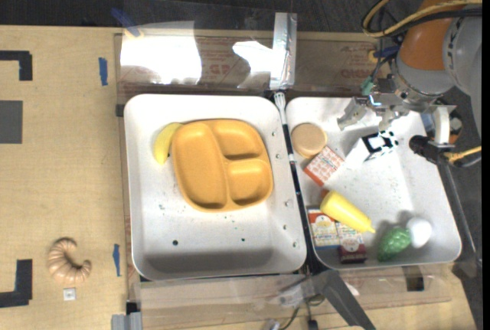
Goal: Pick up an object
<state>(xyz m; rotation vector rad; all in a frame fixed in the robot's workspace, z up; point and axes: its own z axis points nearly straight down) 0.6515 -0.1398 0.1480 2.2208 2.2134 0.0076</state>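
Observation:
My gripper hangs over the back of the right bin, under the orange band of the arm. Its two grey fingers stand apart, open, with nothing between them. Below and left of it lie a round tan lid-like piece and a small red-and-white box. Nearer the front of that bin are a yellow cone-shaped piece, red-and-white packets, a green broccoli-like toy and a white ball.
The left bin holds an orange divided tray with a yellow banana partly beneath its left edge. A tan curled toy lies on the bench at far left. Cables loop above the arm at upper right.

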